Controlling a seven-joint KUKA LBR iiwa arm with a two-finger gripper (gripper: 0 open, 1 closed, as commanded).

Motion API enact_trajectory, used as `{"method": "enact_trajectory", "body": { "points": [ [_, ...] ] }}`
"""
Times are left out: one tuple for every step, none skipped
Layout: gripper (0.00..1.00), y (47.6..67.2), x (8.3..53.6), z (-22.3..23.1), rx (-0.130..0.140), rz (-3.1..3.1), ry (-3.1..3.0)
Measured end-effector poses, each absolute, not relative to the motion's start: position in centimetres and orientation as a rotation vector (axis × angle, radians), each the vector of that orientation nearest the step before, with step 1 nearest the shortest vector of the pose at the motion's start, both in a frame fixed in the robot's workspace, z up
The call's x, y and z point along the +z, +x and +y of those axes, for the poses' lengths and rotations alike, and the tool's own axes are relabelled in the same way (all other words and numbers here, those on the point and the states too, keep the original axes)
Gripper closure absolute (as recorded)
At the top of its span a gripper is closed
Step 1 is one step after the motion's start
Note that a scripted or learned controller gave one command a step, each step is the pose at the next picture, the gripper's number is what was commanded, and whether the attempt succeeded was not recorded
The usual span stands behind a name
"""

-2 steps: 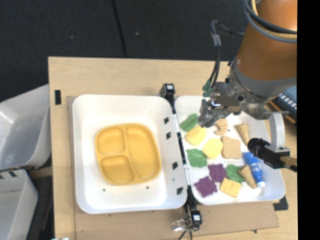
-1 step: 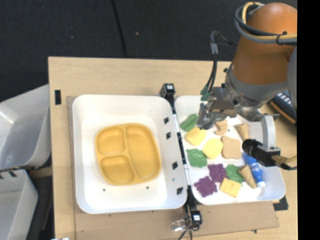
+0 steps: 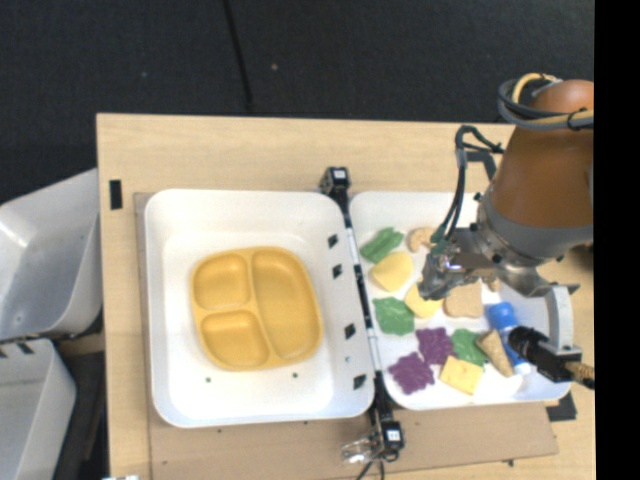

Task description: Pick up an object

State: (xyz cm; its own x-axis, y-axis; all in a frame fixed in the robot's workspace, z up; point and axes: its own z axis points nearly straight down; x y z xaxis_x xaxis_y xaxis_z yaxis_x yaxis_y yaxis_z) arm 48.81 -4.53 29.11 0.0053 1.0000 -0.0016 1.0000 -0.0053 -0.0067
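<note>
- Arm (image 3: pixel 540 183) is reaching in from 3 o'clock, its orange band sitting above the right bin (image 3: pixel 400 213).
- Gripper (image 3: pixel 437 280) is hanging low over the middle of the right bin; can't tell from this angle how the jaws stand.
- Toy food pieces are lying scattered in the right bin: a green leaf piece (image 3: pixel 381 243) at 11 o'clock of the gripper, a yellow piece (image 3: pixel 392 271) at 9 o'clock, just beside it.
- Another green piece (image 3: pixel 394 316) is sitting at 7 o'clock of the gripper, a yellow bit (image 3: pixel 424 306) touching its right side.
- Two purple grape pieces (image 3: pixel 420 358) are lying at 6 o'clock, near the bin's front wall.
- A yellow block (image 3: pixel 461 375) and a green piece (image 3: pixel 467 346) are sitting at 5 o'clock, a blue piece (image 3: pixel 500 317) at 4 o'clock.
- A tan cookie-like piece (image 3: pixel 464 303) is lying just right of the gripper; touching or not, can't tell.
- Left bin (image 3: pixel 175 228) is holding a yellow divided plate (image 3: pixel 256 306), three compartments, at its centre.
- Both bins are sitting side by side on a wooden bench (image 3: pixel 220 148).
</note>
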Motion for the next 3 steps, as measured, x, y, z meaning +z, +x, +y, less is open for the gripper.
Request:
{"method": "enact_trajectory", "body": {
  "points": [
    [1.00, 49.0, 32.7, -7.0, -0.003, -2.223, -2.227],
    [1.00, 49.0, 31.5, -3.4, 0.000, -2.226, -2.217],
    [1.00, 49.0, 36.0, 4.0, -0.008, -2.234, -2.213]
  ]
}}
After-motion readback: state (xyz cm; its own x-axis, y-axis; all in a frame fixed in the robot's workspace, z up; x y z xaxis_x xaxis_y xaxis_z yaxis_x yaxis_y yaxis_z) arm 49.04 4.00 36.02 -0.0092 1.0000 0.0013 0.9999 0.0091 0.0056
